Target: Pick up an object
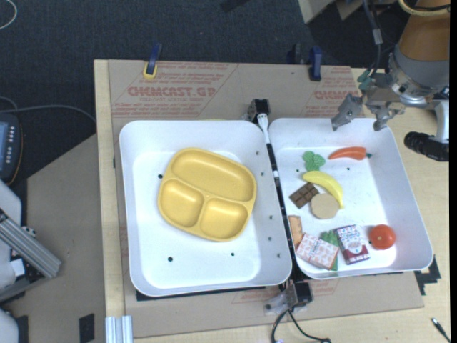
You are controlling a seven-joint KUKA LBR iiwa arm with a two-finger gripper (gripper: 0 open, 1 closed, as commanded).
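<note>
Gripper (363,114) hangs over the far rim of the right bin (407,191), fingers spread apart, nothing between them. The grey arm with its orange band (425,38) comes in from the bench's far right corner.

Right bin contents:
- Carrot (348,153), near the far edge, closest item to the gripper but apart from it.
- Broccoli (313,159), just left of the carrot.
- Banana (325,184), mid-bin, touching the broccoli's near side.
- Chocolate bar (304,194), just beside the banana, toward the left edge.
- Round tan cookie (323,206), touching the banana's near end.
- Cracker (295,230), against the left wall.
- Patterned packet (316,251), at the near left corner, on top of a green piece.
- Red carton (351,244), near edge; its label is too small to read.
- Tomato (383,237), near right corner.

Left bin (143,213) holds a yellow three-compartment plate (207,194), roughly central.

Cardboard sheet (207,84) under both bins carries red print reading "CHEMCAST G.P". It is clamped along the far edge by a yellow-tipped clamp (151,63) and a blue one (314,61).
</note>
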